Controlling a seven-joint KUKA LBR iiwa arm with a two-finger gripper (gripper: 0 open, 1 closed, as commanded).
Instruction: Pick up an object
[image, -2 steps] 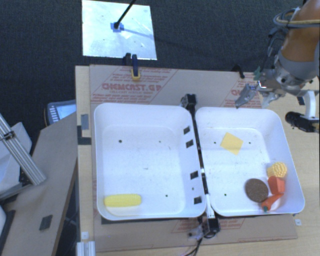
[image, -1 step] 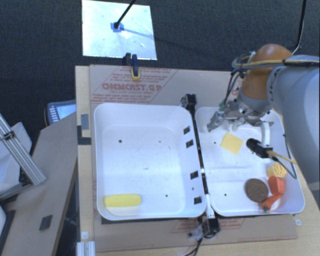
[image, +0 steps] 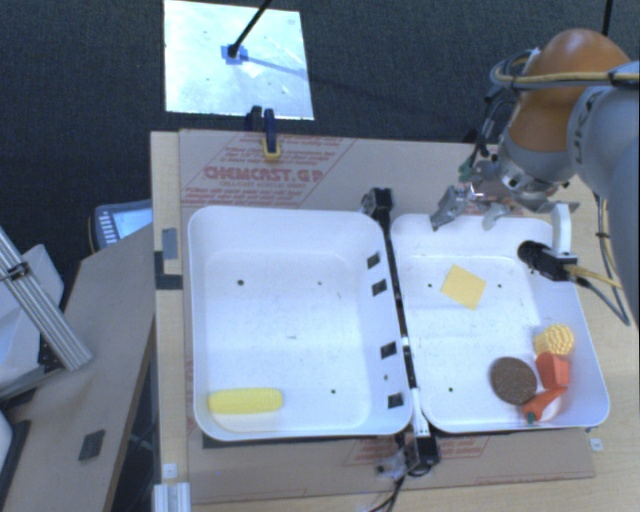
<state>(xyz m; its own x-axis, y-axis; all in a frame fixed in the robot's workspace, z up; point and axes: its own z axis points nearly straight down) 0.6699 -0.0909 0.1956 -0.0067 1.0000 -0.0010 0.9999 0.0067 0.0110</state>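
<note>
My gripper (image: 470, 214) hangs over the far edge of the right bin (image: 580, 300), its two fingers spread apart with nothing between them, so it is open. A flat yellow square slice (image: 464, 286) lies in that bin a little nearer the camera than the gripper. In the bin's near right corner sit a brown round disc (image: 513, 380), a yellow knobbly piece (image: 556, 339), a red-orange block (image: 553, 370) and a small orange carrot-like piece (image: 541, 405). A yellow oblong object (image: 245, 401) lies in the near left corner of the left bin (image: 290, 230).
A black clipped divider (image: 392, 300) runs between the two bins. A black part of the arm (image: 545, 260) overhangs the right bin's right rim. Behind the bins, a cardboard sheet (image: 265, 170) carries a yellow clamp (image: 270, 135).
</note>
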